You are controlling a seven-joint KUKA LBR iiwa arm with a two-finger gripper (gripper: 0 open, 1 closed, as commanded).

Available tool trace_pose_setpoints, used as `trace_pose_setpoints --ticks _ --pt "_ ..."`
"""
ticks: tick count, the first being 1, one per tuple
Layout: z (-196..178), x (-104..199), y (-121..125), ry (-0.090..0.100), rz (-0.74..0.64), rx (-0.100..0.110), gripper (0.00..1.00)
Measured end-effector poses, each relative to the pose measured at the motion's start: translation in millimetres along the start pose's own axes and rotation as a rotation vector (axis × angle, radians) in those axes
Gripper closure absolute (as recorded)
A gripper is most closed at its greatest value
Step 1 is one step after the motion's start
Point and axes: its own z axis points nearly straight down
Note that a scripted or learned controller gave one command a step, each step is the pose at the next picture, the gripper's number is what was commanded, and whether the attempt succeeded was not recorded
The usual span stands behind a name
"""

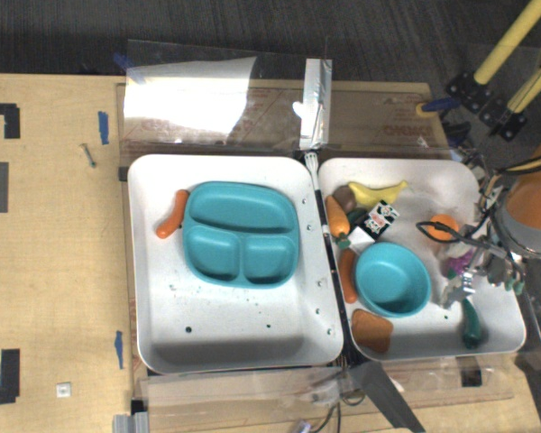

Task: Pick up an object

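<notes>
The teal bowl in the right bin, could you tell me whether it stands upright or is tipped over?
Upright: the teal bowl sits on the right bin's floor with its round opening facing up and its inside showing.

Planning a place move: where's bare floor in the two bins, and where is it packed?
Left bin: a bare strip in front of the teal divided plate, and its left margin below the orange carrot. Right bin: crowded around the teal bowl, banana and gripper; a small bare patch at its far right corner.
</notes>
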Motion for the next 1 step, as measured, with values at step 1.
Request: trace_pose_setpoints --ticks 1 --pt "0.4 -17.0 7.7 0.000 0.190 -0.002 0.00"
